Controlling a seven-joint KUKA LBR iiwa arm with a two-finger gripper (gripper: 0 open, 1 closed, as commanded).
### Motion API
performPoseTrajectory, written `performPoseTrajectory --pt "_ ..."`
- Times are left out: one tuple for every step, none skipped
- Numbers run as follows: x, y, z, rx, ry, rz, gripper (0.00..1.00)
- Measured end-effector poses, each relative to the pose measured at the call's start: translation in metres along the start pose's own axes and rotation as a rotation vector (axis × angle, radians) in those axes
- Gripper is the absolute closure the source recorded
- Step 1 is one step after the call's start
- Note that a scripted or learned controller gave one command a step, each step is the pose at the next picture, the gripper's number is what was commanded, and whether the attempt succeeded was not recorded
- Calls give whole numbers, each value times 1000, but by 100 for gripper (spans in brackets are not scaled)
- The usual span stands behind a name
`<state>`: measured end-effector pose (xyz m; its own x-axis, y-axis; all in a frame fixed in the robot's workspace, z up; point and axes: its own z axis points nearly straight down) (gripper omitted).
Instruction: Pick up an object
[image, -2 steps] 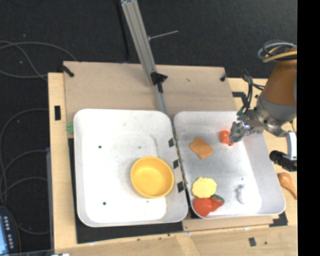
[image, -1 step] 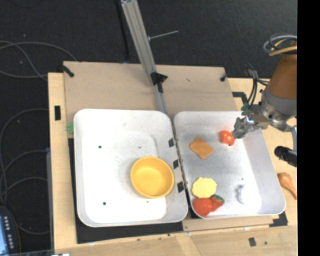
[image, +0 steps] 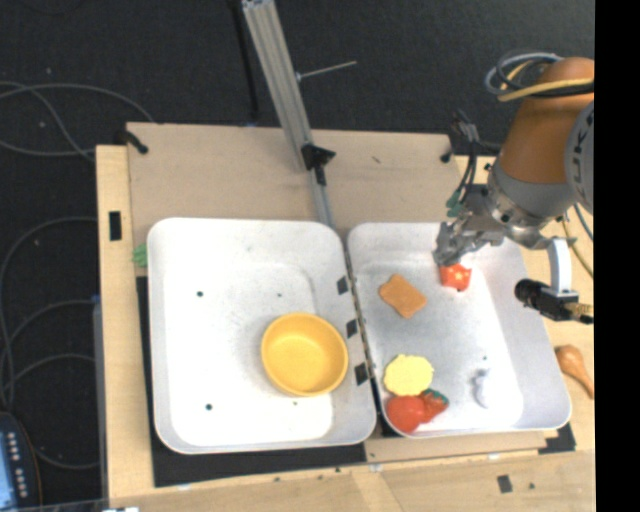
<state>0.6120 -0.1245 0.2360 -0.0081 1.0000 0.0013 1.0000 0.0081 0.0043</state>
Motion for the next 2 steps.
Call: performPoseTrajectory --pt "51 16 -9 2 0 0 100" --pt "103 19 3 5 -1 2 100"
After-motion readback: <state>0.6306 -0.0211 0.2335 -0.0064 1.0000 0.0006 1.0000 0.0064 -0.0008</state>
